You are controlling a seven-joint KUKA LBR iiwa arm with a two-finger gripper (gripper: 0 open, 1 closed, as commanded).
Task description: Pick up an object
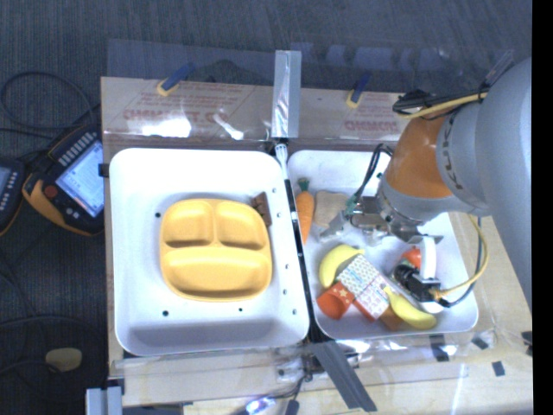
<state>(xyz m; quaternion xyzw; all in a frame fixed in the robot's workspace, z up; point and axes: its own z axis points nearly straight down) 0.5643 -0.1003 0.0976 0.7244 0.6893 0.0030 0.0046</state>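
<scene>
Toy food, including an orange plastic carrot (304, 215), a yellow banana (335, 264) and a white patterned carton (365, 285), crowds the right white bin (462, 314) as the grey-and-orange arm's gripper (373, 217) hangs low over it; whether it is gripping anything cannot be told. A yellow sectioned plate (215, 249) sits in the left white bin (130, 232).

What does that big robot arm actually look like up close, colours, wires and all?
The arm is a thick, rounded grey tube with a broad orange band above the wrist. Yellow and black cables loop along it and down beside the right bin. Its pincer is a small metal and black assembly.
</scene>
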